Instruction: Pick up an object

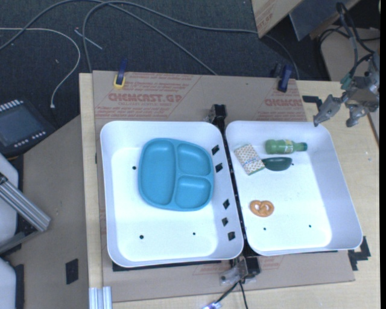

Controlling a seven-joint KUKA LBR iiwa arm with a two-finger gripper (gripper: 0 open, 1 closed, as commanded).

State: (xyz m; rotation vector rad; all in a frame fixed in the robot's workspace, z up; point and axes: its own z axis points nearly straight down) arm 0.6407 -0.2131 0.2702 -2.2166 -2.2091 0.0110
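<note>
Bench: tan board (181, 90) printed with red lettering, held by a blue clamp (121, 77) at the far left and another (283, 76) at the far right, standing on dark carpet with loose cables (72, 36) running across it. A cardboard box (271, 15) sits at the far edge. Two shallow white bins lie side by side on the board, touching along a black central join.

Gripper (338, 108): seen at the far right, above the board just past the far right corner of the right bin (338, 199). Two metal fingers (322, 111) splay apart, so the claw is spread wide. Nothing lies between the fingers; they touch none of the objects and stand apart from the bin contents.

Right bin contents, all candidates for the pick:
- green bottle (284, 146), lying on its side near the far wall, pale cap end pointing right.
- dark green oval item (277, 163), just in front of the bottle, close to it.
- small patterned packet (248, 158), tilted, just left of the dark green item; whether they touch I cannot tell.
- orange-brown pretzel (262, 209), alone toward the near half, well apart from the other three.

Left bin (120, 229): blue divided plate (177, 174), three compartments, lying flat in the far half.
</note>
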